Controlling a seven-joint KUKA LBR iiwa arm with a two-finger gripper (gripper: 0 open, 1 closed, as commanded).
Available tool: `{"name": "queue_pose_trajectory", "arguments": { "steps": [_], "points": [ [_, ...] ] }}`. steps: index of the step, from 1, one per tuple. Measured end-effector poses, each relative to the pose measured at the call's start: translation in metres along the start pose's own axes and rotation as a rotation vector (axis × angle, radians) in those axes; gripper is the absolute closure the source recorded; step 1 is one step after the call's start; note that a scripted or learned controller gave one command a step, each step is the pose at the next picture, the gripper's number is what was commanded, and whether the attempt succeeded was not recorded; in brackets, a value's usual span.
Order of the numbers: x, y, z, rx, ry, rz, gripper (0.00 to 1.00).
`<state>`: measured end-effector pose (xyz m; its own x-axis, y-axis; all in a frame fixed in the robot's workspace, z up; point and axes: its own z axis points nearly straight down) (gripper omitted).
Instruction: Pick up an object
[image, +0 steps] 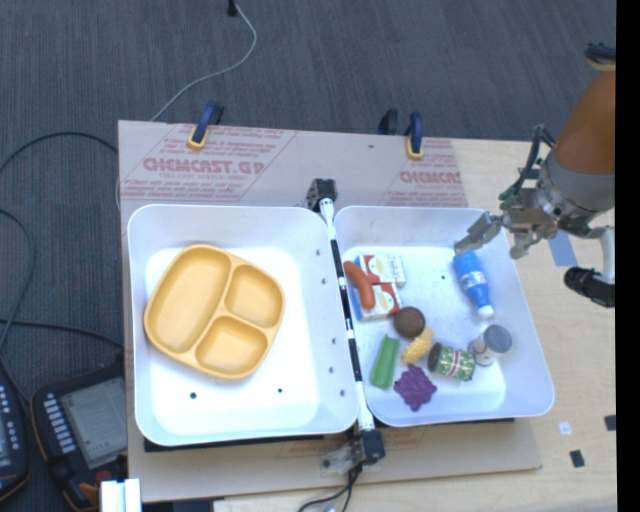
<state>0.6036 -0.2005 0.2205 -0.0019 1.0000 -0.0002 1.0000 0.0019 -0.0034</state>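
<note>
My gripper (496, 241) hangs over the right bin's (525, 400) far right corner, open, with nothing between its fingers. Just below it lies a blue bottle (472, 280) with a white cap, pointing toward the bin's near side. Further left are a red sausage (361, 285) on a white and red carton (386, 274), a brown ball (408, 321), a yellow corn piece (419, 348), a green cucumber (385, 362) and purple grapes (415, 387). A green can (455, 362) and a grey can (496, 340) lie near the bottle's cap.
The left bin (160, 420) holds a yellow divided plate (215, 310). Blue clamps (207, 120) (413, 135) grip the board's far edge. The grey and orange arm (590, 140) comes in from the right. A pendant (80, 420) lies on the floor, lower left.
</note>
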Motion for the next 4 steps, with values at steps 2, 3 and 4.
{"name": "queue_pose_trajectory", "arguments": {
  "steps": [2, 3, 4],
  "points": [
    [0.077, -0.012, 0.131, -0.006, -0.005, 0.003, 0.00],
    [0.079, -0.011, 0.121, -0.005, -0.002, 0.002, 1.00],
    [0.078, -0.011, 0.121, -0.005, -0.003, 0.002, 0.00]
  ]
}}
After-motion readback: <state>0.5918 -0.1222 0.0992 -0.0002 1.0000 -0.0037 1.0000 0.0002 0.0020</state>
